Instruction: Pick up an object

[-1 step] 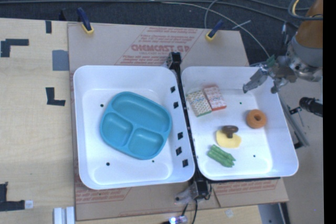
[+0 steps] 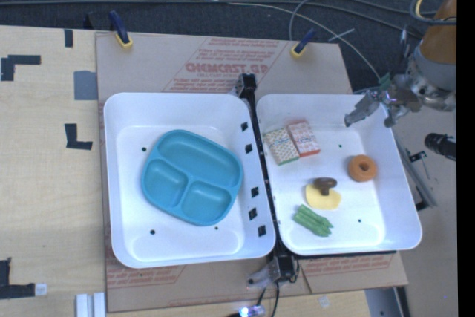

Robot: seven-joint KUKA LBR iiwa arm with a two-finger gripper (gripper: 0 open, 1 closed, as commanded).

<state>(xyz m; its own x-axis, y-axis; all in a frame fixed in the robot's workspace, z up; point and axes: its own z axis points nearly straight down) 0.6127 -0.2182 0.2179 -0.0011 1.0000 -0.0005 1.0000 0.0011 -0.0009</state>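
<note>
Counter (image 2: pixel 44 159): one, carrying my two white bins side by side on a cardboard sheet.
Left bin (image 2: pixel 130 230): one, holding a single blue divided plate (image 2: pixel 191 176).
Right bin (image 2: pixel 386 226): one, holding every candidate for picking, five pieces in all.
Arm: mine, reaching in from the right, above the right bin's upper right corner.
Claw (image 2: pixel 375 109): hanging over that bin's far rim, nothing between the fingers that I can see; whether they are spread or pressed together I cannot tell from this angle.
Small boxes: two, one pale patterned box (image 2: pixel 280 145) and one red-and-white box (image 2: pixel 303 138), touching each other near the divider.
Yellow piece with brown top (image 2: pixel 323 194): one, mid-bin.
Green pods (image 2: pixel 312 220): one bunch, just below the yellow piece.
Donut (image 2: pixel 362 168): one, the nearest piece to my claw.
Progress: I judge nothing is picked yet; choosing, descending, gripping and lifting all remain.
</note>
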